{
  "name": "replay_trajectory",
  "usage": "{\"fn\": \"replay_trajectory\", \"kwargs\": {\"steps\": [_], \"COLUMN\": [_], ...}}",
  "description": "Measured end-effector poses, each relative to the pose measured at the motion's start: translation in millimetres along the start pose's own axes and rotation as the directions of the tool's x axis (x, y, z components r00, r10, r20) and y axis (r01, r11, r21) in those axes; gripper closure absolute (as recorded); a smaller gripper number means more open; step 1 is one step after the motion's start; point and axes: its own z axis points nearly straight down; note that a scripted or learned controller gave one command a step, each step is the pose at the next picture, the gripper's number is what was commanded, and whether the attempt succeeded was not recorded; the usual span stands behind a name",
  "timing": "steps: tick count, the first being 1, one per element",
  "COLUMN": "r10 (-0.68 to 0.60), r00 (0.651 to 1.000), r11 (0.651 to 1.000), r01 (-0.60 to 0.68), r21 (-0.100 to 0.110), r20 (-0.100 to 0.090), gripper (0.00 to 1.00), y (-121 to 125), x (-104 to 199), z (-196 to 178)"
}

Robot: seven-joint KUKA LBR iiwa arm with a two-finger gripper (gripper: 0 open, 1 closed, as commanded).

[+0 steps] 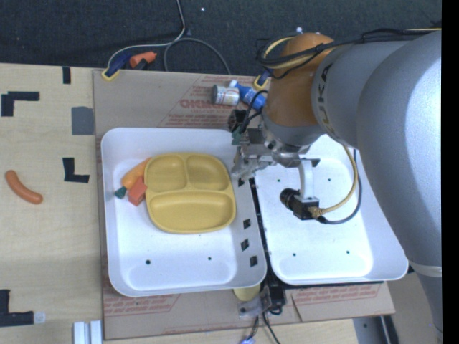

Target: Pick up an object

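Gripper (242, 165) low over the dividing rims, finger state impossible to tell. Yellow divided plate (191, 192) in left bin (172, 274), carrot toy (133, 185) touching its left edge. Right bin (337, 264), cardboard (143, 99) beneath.

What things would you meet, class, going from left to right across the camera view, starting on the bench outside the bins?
Orange sausage-shaped toy → small orange and green toys at the plate's left edge → yellow divided plate in the left bin → gripper near the divide → right bin.
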Motion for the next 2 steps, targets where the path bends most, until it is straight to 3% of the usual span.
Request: {"fn": "replay_trajectory", "kwargs": {"steps": [1, 2], "r10": [0.004, 0.008], "r00": [1.000, 1.000], "r11": [1.000, 1.000], "r01": [-0.004, -0.008], "r21": [-0.003, -0.002], "r20": [0.002, 0.004], "gripper": [1.00, 1.00], "y": [5.7, 0.7], "x": [-9.6, -53.2], "z": [0.0, -0.3]}}
